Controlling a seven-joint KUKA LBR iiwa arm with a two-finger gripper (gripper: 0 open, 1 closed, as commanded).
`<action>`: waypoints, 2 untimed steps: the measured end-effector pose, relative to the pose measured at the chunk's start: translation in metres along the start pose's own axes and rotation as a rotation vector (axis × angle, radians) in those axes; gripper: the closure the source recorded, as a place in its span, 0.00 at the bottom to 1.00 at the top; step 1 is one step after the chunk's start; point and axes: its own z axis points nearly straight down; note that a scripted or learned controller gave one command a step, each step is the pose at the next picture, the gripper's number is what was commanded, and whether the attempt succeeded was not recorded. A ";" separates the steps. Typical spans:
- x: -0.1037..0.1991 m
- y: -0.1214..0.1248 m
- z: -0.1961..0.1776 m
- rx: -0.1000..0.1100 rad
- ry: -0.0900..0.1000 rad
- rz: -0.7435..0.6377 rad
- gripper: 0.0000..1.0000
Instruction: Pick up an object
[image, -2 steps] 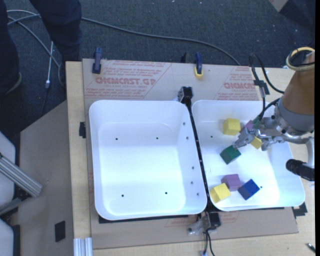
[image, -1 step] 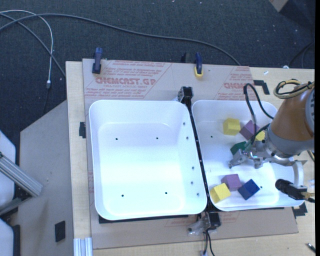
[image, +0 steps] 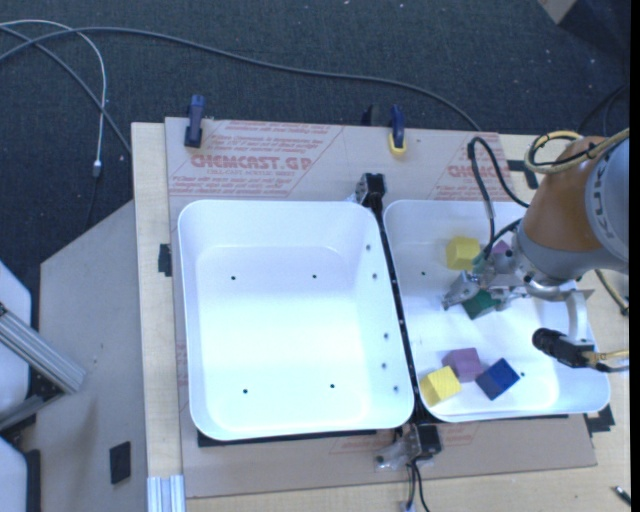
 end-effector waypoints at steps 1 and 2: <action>-0.001 -0.001 -0.011 0.000 0.000 0.002 1.00; 0.051 0.035 -0.135 -0.011 0.001 -0.004 1.00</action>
